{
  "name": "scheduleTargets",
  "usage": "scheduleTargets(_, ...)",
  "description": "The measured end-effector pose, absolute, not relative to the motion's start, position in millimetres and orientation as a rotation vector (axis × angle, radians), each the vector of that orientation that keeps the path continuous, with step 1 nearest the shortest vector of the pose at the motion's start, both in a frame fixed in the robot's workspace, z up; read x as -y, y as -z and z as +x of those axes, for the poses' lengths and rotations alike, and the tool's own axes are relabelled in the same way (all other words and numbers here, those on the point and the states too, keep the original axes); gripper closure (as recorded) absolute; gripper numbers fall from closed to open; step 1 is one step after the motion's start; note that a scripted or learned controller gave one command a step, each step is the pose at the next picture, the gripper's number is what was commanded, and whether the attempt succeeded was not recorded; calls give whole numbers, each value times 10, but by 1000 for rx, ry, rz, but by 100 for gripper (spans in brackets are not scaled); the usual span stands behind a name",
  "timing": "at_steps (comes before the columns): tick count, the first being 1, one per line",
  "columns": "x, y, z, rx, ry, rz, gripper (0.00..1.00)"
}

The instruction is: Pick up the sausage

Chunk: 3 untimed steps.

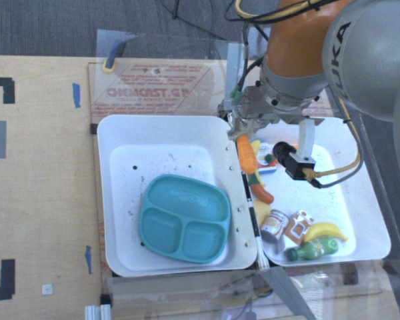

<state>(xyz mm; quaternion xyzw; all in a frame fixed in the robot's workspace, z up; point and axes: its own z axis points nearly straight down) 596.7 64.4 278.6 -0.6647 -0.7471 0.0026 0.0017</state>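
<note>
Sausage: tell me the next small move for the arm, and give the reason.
Probably shift the gripper toward the view's bottom until it is over the sausage. It now hangs over the carrot at the left wall of the right bin, while the sausage lies further down that wall, untouched.

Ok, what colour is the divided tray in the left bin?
Teal, a plain blue-green; the divided tray shows clearly in the camera view.

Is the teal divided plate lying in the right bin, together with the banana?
No, the teal divided plate lies in the left bin, while the banana lies in the right bin.
</note>
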Motion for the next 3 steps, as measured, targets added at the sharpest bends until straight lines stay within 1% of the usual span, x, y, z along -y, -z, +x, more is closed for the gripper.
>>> scheduleTargets(1,-130,-2279,5360,2117,-10,-2315,100)
scheduleTargets(2,563,-3521,5593,2272,-5,-2170,100)
scheduleTargets(3,520,-3087,5412,2003,-10,-2414,100)
